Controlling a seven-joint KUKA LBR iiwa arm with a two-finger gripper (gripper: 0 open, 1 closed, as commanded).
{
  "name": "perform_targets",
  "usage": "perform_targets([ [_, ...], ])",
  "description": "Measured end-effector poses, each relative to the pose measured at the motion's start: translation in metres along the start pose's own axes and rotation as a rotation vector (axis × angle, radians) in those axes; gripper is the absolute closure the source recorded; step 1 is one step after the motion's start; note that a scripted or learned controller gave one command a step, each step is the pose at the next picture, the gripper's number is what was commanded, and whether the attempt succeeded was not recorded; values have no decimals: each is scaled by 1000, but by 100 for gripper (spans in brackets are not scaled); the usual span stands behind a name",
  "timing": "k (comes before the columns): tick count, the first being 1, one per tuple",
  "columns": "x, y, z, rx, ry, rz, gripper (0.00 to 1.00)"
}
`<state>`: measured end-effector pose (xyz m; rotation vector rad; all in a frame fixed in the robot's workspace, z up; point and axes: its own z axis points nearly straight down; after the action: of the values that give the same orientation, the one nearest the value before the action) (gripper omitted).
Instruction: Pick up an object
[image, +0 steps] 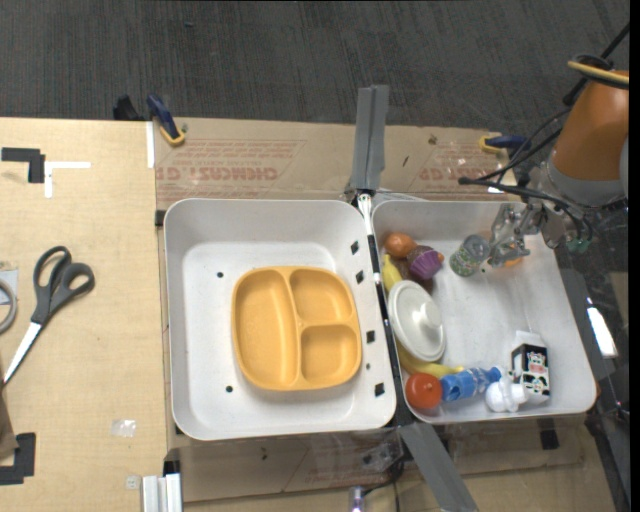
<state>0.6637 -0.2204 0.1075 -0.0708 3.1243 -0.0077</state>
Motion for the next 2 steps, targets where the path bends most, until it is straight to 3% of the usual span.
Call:
perform_targets([
  [1,0,0,0,0,0,0,0],
  [2,3,8,13,-3,11,209,0],
])
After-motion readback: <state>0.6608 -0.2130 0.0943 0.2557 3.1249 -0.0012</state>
